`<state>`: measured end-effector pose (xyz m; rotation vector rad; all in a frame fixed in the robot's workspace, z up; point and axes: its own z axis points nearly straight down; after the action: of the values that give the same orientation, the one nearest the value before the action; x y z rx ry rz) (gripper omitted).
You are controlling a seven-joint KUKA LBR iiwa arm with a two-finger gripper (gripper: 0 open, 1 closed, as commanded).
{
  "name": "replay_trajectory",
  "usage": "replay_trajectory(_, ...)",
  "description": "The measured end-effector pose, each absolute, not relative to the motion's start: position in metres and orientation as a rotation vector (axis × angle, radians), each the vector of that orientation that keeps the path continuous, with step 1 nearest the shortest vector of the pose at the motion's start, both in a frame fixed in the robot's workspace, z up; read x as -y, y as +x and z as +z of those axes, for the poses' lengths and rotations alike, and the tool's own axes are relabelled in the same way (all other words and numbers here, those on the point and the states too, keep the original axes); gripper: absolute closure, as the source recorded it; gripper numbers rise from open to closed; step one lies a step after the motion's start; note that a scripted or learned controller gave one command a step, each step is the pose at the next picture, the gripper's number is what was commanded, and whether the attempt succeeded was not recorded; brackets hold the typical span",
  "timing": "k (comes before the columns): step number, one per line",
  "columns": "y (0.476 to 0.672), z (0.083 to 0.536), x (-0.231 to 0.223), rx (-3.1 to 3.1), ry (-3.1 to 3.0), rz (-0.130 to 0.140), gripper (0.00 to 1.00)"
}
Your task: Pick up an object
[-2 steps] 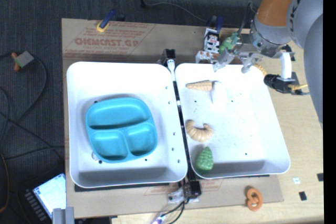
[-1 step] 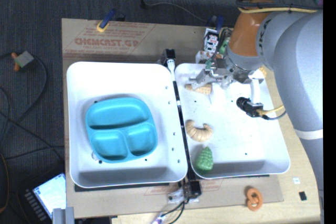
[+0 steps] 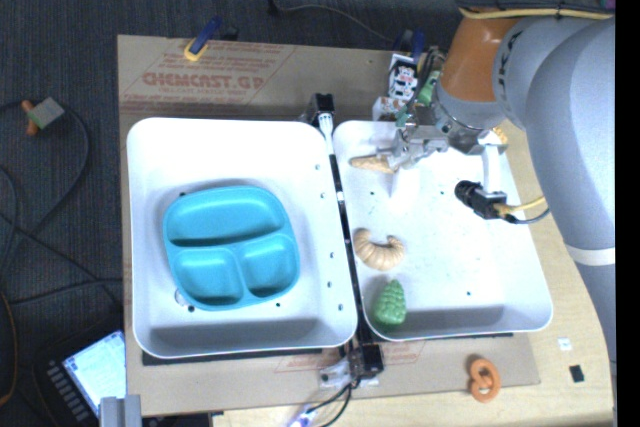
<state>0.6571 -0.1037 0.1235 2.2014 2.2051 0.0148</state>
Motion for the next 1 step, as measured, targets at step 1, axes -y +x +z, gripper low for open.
replay_trajectory(1, 0.5662, 0.1846, 0.0415, -2.224, 2.220, -0.001, 1.00)
